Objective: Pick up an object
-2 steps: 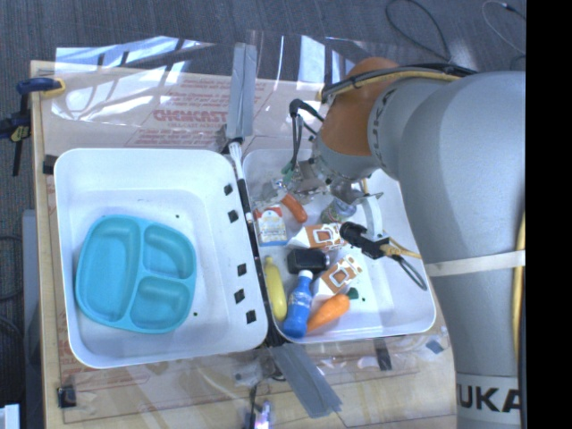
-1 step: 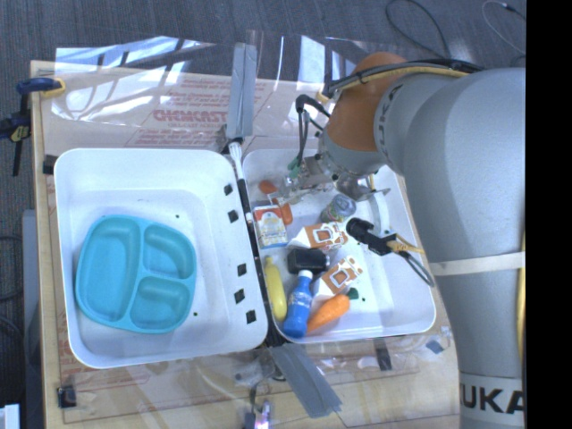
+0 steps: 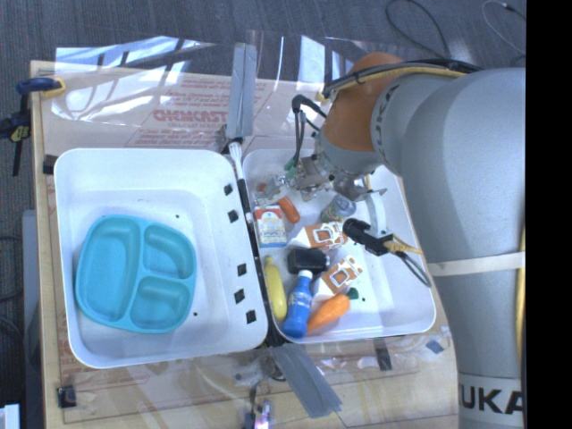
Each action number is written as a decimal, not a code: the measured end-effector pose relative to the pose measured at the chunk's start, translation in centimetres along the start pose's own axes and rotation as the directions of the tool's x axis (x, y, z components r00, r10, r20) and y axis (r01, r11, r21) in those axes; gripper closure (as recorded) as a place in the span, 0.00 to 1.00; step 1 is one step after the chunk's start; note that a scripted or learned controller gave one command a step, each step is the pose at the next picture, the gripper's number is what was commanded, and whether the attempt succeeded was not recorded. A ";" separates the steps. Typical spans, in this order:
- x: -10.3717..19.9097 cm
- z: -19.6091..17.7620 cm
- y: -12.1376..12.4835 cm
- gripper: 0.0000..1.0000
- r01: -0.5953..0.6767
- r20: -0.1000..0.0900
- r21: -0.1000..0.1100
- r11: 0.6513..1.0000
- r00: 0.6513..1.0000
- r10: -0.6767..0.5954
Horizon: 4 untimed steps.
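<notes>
Starting at the near edge, the pale tabletop (image 3: pixel 116 387) lies under a clear film, with a grey tape strip (image 3: pixel 304 384) stuck just before the seam where the two bins meet. The left bin (image 3: pixel 214 266) holds a light-blue compartment tray (image 3: pixel 134 273) lying flat. The right bin (image 3: pixel 398 304) holds the clutter to be picked from. Nearest is an orange toy carrot (image 3: pixel 329 311). Beside it lies a blue bottle (image 3: pixel 299 300) with a white neck, then a yellow banana-like piece (image 3: pixel 275 293) along the bin's left wall. Just behind these sit a black block (image 3: pixel 307 259) and an orange-and-white printed card (image 3: pixel 344 275), and farther back a small white carton (image 3: pixel 271 228). At the far end of this bin the claw (image 3: pixel 308 179) hangs low over small items, under the grey arm (image 3: pixel 447 168) with its orange band. Whether it is released or clenched cannot be told, and nothing is seen grasped. Beyond the bins a clear sheet (image 3: pixel 179 114) with red print covers the tabletop, and a blue clamp (image 3: pixel 40 86) grips the far left corner. Farther off is dark carpeted floor (image 3: pixel 134 7) with loose black cables (image 3: pixel 420 16).
</notes>
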<state>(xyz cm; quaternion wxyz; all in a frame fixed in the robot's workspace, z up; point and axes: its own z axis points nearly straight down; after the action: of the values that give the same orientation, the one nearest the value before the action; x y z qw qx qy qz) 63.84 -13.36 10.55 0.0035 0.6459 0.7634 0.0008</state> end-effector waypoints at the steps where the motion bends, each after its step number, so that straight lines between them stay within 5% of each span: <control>1: 0.0 -1.0 0.1 1.00 0.002 0.001 0.000 1.000 1.000 -0.002; 2: 0.0 -1.0 0.1 0.00 0.003 0.001 0.000 1.000 1.000 -0.003; 3: 0.8 0.4 -0.2 0.00 0.172 0.012 -0.007 0.985 0.985 -0.172; 4: 1.1 -0.5 -0.2 1.00 0.177 0.007 -0.005 0.984 0.984 -0.177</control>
<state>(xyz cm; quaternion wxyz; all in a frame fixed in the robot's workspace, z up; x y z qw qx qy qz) 63.49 -12.31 11.01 0.0082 0.5756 0.8177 0.0005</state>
